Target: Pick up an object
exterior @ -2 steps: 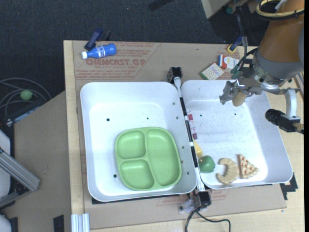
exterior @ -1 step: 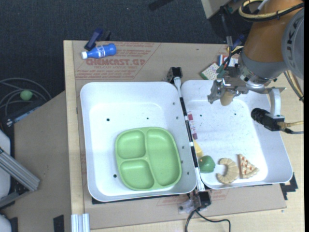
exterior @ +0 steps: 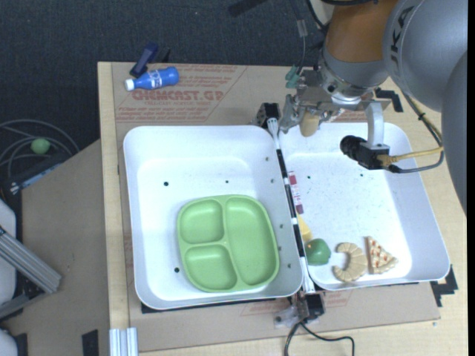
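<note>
Three toy foods lie at the near edge of the right bin: a green round fruit, a tan croissant and a pizza slice. A small yellow piece rests against the divider just above the fruit. My gripper hangs over the far left corner of the right bin, close to the divider and far from the foods. Nothing shows in it.
The left bin holds a green three-section plate. A blue bottle lies on the cardboard behind the left bin. A black fitting with a yellow cable hangs off the arm over the right bin's far side.
</note>
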`<state>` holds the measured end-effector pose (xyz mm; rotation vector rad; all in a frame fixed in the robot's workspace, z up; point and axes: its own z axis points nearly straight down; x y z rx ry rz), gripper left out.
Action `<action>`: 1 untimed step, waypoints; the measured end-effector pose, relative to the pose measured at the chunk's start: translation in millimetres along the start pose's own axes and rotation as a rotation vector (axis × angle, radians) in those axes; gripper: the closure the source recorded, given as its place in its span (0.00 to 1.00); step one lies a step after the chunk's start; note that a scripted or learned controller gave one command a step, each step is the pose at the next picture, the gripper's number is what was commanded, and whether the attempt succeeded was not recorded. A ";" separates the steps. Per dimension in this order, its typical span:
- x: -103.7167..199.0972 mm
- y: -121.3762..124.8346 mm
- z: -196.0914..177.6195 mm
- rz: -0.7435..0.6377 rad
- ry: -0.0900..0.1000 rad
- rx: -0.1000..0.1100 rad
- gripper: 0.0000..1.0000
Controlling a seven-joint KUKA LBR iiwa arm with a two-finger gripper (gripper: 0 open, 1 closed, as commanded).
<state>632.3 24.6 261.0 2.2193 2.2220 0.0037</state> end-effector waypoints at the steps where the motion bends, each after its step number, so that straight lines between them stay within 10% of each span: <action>1: -6.9 -63.7 33.3 0.002 -0.001 0.005 1.00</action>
